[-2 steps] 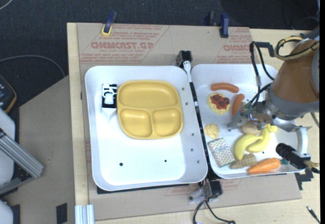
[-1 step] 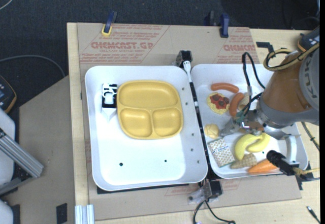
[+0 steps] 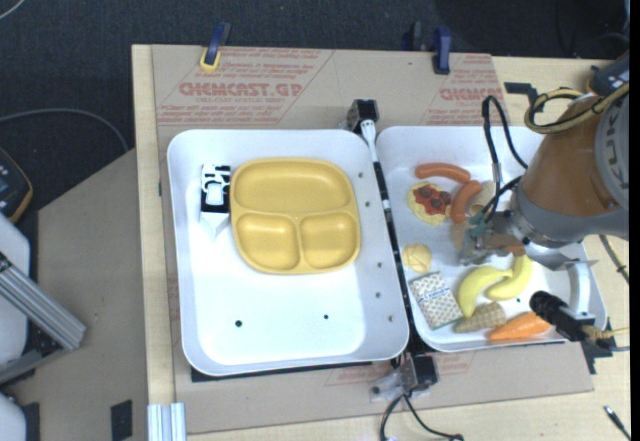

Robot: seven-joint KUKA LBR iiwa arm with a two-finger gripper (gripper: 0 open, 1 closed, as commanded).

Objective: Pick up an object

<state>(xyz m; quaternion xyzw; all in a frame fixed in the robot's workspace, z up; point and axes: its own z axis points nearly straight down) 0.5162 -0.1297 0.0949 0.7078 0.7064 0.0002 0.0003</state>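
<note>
My gripper [image 3: 483, 241] is low in the right bin [image 3: 400, 154], among toy food. Just left of it lie an orange sausage [image 3: 466, 199] and a round pizza piece [image 3: 430, 201]. A second sausage [image 3: 443, 171] lies farther back. A yellow banana [image 3: 488, 283] sits just in front of the gripper, touching or nearly touching it. An orange carrot [image 3: 520, 328] and a tan cone piece [image 3: 478, 318] lie at the bin's front. A small pale yellow lump [image 3: 417, 256] and a speckled cracker [image 3: 435, 297] lie near the left wall. Nothing shows between the gripper's tips.
The left bin [image 3: 190, 259] holds a yellow divided plate [image 3: 296, 213] and a small black-and-white object [image 3: 213, 189] beside the plate's left edge. The arm's orange band [image 3: 565, 169] hangs over the right bin's right side. Clamps [image 3: 212, 47] hold the board's back edge.
</note>
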